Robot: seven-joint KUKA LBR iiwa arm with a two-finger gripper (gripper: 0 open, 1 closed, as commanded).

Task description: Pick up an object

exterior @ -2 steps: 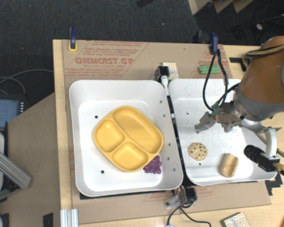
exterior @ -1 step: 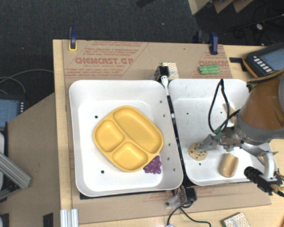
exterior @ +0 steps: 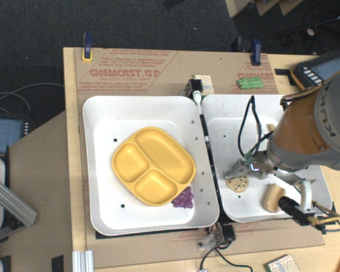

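Here the gripper (exterior: 237, 171) hangs just above a round tan speckled cookie (exterior: 237, 183); whether its fingers are apart, I cannot tell. Likely light and crumbly, best pinched gently across its rim.

Bright, even overhead light washes the two shallow white plastic bins (exterior: 96, 152) almost featureless. Shadows are short and soft, falling toward six o'clock. The large grey-and-orange robot arm (exterior: 309, 132) at three o'clock looks slightly soft; overall sharpness is moderate.
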